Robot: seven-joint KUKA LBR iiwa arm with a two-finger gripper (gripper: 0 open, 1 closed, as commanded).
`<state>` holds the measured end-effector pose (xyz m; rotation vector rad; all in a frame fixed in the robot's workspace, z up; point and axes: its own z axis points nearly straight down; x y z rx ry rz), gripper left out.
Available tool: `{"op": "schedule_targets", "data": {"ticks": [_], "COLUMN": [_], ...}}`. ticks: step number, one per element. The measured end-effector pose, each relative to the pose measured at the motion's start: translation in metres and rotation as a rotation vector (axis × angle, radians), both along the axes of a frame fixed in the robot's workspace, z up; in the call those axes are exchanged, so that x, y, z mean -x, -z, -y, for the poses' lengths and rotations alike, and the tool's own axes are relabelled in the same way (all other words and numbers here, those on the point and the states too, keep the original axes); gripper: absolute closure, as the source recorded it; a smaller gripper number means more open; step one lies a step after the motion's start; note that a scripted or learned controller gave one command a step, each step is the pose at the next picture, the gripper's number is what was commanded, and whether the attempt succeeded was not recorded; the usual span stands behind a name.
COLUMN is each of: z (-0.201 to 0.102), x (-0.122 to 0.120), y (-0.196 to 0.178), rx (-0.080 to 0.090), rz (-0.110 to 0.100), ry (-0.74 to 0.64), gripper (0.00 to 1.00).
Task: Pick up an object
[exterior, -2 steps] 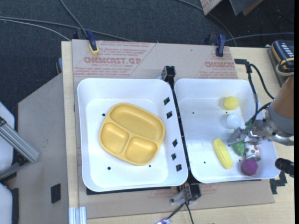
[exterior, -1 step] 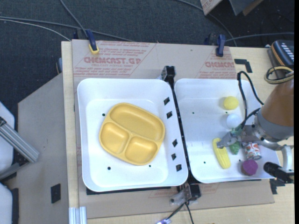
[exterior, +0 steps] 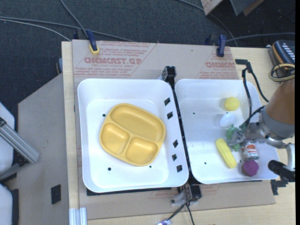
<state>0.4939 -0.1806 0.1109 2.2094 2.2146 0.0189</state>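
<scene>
In the left bin (exterior: 89, 125) lies a yellow divided plate (exterior: 132, 134), near the middle. It looks like stiff, light plastic, but it is wide and flat, so two fingers could take it only at the raised rim.

The right bin (exterior: 201, 125) holds the small things, all toward its right edge. A yellow ball (exterior: 231, 103) is near the far right corner, with a white piece (exterior: 227, 120) just beside it. Nearer the front edge lies a toy corn cob (exterior: 226, 153); I judge it light and firm, a little slippery, and best taken across its middle. Beside it stand a small can (exterior: 250, 151) and a purple ball (exterior: 250, 168); round things may roll away.

The gripper (exterior: 240, 136) is low over a green thing (exterior: 231, 135) between the white piece and the corn. Whether it is apart or together, I cannot tell.
</scene>
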Motion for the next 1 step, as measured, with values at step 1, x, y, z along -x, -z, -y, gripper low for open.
{"op": "schedule_targets", "data": {"ticks": [1], "z": [0.0042], "x": [-0.0028], "y": [-0.0634], "rx": [0.002], "rz": [-0.012], "ry": [0.001], "gripper": [1.00]}}
